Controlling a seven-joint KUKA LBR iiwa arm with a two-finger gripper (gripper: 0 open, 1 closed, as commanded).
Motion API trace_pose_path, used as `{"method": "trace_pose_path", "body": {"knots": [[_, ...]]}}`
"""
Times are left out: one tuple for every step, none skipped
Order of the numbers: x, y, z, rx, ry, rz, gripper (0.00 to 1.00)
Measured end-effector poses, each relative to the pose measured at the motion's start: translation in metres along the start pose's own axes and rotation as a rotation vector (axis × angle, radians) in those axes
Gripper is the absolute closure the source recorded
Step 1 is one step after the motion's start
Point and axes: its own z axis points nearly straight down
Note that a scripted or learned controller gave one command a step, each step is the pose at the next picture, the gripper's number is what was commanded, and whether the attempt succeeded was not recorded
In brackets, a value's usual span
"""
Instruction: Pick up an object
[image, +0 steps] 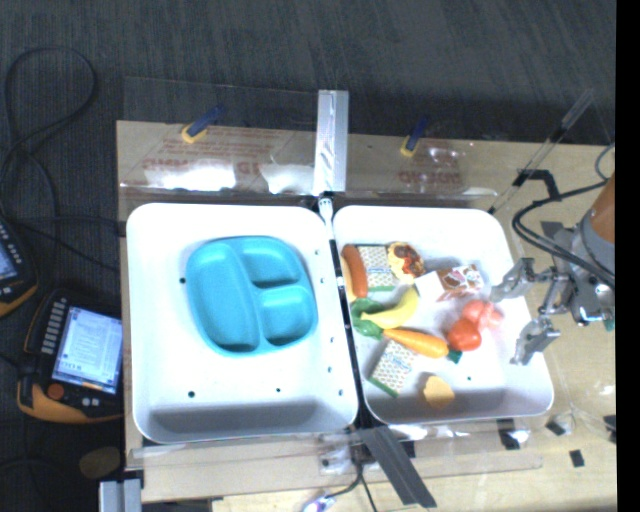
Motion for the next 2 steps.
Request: {"method": "trace_pose_path", "body": {"knots": [[0.008,0.003,0.151,0.004,-0.012,0.051,0.0],[0.006,0.003,0.14,0.008,-0.015,0.048,1.0]]}}
